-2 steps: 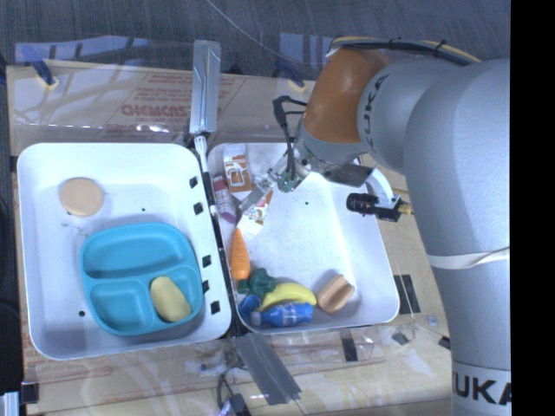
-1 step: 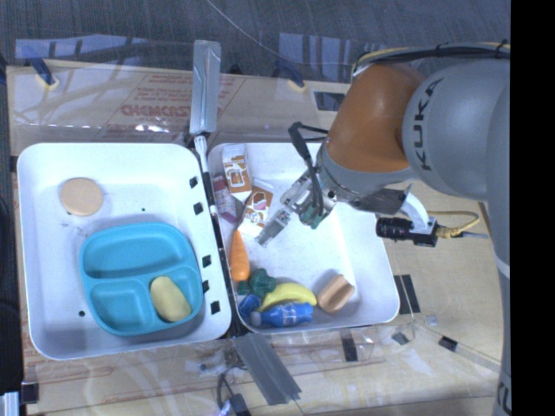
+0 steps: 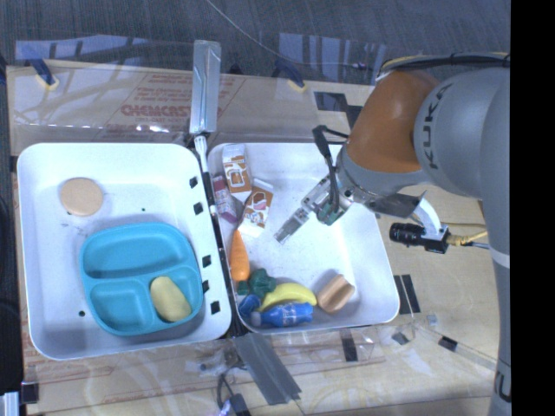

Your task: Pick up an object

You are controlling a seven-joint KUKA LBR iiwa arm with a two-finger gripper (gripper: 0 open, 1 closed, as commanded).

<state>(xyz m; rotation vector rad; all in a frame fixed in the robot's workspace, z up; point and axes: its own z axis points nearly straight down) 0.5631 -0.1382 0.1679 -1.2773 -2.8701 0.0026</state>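
This is a robot lab. A big grey and orange industrial arm [image 3: 434, 137] reaches over a tabletop [image 3: 113, 102] covered in taped-down plastic sheet, where two white bins [image 3: 35, 172] hold toy food. Cables [image 3: 468, 241] trail across it, with grey carpet [image 3: 104, 7] beyond.

I take the right bin [image 3: 381, 263] as my landmark. Its middle floor, from under my gripper [image 3: 299, 219] toward the right wall, is bare white and open to me. Along its left wall I see packets [image 3: 236, 180] crowding the upper stretch and a carrot [image 3: 239, 256] below them. Its near edge is blocked by a banana [image 3: 289, 295], a blue bottle [image 3: 284, 315] and a bread roll [image 3: 336, 292], packed close together. Left of that bin, a blue tray [image 3: 130, 263] holding a potato [image 3: 171, 299] fills the neighbour's lower floor, with a round cookie [image 3: 81, 196] above.
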